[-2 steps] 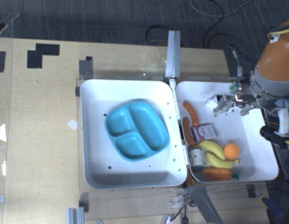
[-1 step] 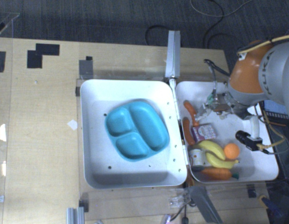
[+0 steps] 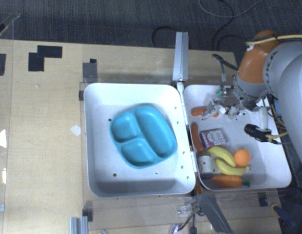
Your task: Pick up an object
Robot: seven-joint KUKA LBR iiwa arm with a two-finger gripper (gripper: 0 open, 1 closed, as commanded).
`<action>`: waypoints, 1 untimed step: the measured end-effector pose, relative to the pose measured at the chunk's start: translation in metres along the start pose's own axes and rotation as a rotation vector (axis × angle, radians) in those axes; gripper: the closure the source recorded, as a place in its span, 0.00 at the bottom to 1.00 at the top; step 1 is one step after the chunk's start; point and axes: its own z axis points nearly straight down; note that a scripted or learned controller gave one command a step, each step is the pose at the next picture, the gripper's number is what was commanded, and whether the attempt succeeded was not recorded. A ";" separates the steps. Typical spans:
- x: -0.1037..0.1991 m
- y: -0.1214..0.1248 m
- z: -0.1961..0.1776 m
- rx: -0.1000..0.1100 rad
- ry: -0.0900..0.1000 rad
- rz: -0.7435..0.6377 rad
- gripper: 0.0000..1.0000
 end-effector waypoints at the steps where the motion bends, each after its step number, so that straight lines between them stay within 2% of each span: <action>1: -0.007 0.001 -0.009 -0.005 -0.016 -0.002 1.00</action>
